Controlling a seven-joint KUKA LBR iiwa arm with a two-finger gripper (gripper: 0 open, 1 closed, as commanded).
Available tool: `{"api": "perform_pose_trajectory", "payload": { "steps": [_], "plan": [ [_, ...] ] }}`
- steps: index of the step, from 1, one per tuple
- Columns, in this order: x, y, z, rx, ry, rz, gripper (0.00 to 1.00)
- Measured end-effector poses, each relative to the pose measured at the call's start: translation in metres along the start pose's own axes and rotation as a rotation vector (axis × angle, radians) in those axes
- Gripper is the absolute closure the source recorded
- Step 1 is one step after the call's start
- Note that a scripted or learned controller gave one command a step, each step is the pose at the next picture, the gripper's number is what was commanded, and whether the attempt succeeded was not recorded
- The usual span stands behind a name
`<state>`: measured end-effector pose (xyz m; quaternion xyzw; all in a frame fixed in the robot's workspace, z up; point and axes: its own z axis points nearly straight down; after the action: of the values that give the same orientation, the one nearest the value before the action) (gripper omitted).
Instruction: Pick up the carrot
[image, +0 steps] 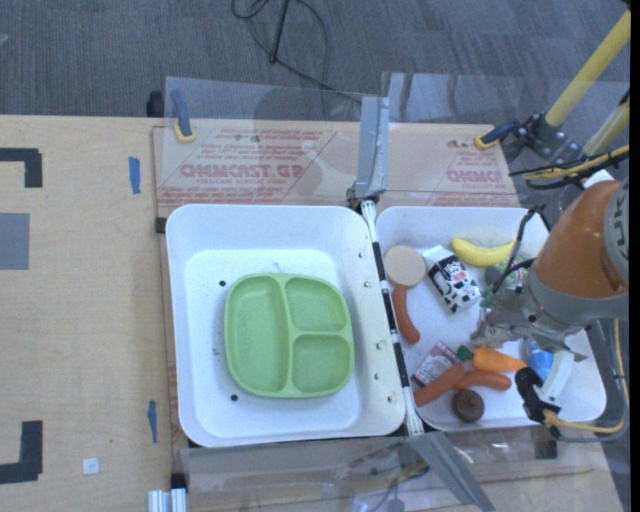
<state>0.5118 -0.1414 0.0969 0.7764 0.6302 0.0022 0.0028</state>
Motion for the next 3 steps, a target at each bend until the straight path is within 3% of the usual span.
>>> {"api": "perform_pose_trajectory", "payload": {
  "steps": [1,2,3],
  "plan": [
    [0.076,-0.048,-0.087,0.008,0.001,-0.17,1.0],
    [0.076,-0.048,-0.087,0.007,0.001,-0.168,0.0],
    [0.024,-0.039,-0.017,0.009,0.002,-0.295,0.0]
  ]
}}
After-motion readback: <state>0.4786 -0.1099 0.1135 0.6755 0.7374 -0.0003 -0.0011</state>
